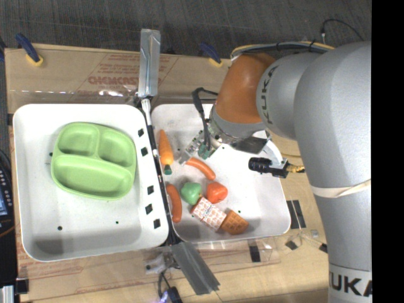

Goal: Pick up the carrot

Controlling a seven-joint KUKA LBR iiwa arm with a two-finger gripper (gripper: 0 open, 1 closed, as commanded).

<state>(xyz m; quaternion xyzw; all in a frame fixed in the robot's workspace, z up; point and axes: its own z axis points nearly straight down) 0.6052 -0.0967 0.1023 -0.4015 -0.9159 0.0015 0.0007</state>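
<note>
Two shallow white bins sit side by side on the bench point(76, 65), which is covered with brown cardboard. The left bin point(31, 188) holds a light green divided plate point(95, 160), lying in its upper half. The right bin point(274, 197) holds the toy food. The carrot point(165, 150) lies along that bin's left wall, close to the divider between the bins, with its orange body running lengthwise down the wall and a small green stub at its lower end. Just right of it and slightly lower is a short orange-red sausage point(201, 168), set at a slant. Farther down the left wall lies a second long orange piece point(174, 202), and beside that a green pepper-like piece point(190, 192) touches a red tomato-like piece point(216, 192). Below them a red-and-white patterned block point(209, 213) lies against a brown waffle-like piece point(235, 223). The grey arm point(328, 118) with its orange band point(243, 90) reaches over the upper part of the right bin, and the tool point(197, 147) hangs low there, to the right of the carrot and just above the sausage. Whether the tool is open or closed cannot be told at this angle. It is near the carrot but apart from it, and the carrot rests on the bin floor.
</note>
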